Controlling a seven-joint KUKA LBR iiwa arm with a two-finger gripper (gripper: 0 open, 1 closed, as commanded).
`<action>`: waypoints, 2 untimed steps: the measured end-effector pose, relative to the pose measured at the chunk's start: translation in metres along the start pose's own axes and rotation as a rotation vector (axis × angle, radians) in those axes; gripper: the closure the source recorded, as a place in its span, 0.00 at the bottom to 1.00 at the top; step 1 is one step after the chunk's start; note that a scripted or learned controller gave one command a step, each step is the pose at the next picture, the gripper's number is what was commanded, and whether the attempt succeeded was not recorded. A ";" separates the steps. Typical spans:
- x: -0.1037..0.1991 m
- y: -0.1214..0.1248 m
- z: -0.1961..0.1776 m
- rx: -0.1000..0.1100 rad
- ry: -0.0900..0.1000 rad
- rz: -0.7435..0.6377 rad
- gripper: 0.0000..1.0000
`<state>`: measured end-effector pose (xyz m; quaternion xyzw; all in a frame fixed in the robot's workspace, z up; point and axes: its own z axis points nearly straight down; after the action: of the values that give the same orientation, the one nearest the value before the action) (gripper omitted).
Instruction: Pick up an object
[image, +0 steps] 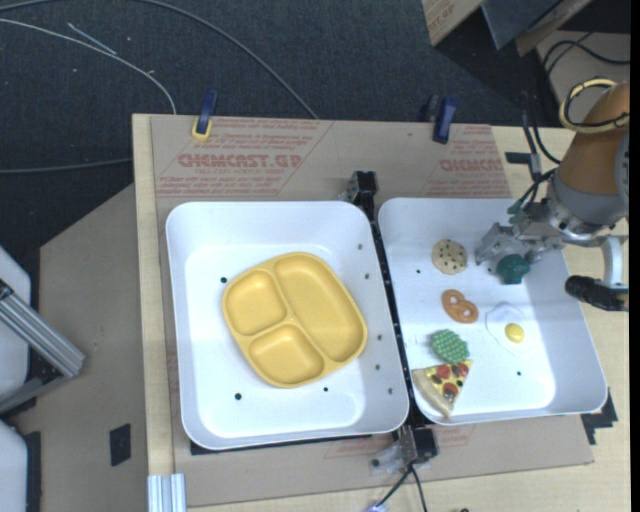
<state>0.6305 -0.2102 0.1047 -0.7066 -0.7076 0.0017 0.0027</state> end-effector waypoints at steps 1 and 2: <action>0.000 0.002 -0.015 -0.008 -0.003 -0.001 1.00; -0.003 0.004 -0.059 -0.012 -0.004 0.001 1.00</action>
<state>0.6347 -0.2134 0.1634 -0.7069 -0.7073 -0.0012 -0.0031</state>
